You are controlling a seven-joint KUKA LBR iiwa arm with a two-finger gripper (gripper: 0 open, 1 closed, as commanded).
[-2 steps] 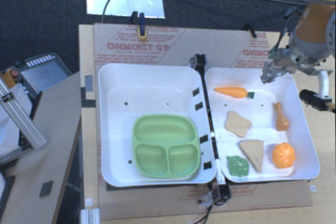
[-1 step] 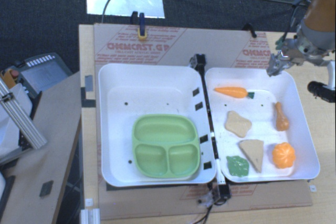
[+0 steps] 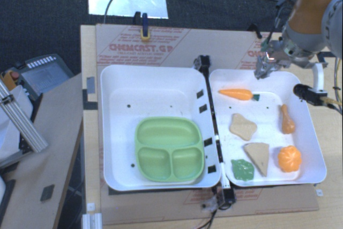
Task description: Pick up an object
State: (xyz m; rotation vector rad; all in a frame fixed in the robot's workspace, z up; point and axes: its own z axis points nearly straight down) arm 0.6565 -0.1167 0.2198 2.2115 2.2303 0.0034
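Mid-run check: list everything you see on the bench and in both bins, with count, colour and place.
Bins: 2, white, side by side on the bench.
Divided tray: 1, light green, left bin, near front.
Carrot: 1, orange, right bin, back.
Bread-shaped piece: 1, tan, right bin, centre.
Wedge: 1, tan, right bin, front.
Leafy piece: 1, green, right bin, front left corner, beside the wedge.
Round fruit: 1, orange, right bin, front right.
Drumstick-shaped piece: 1, orange-brown, right bin, right side.
Clamp: 1, yellow and black, back edge of the board.
Gripper: 1, grey, above the right bin's back edge.
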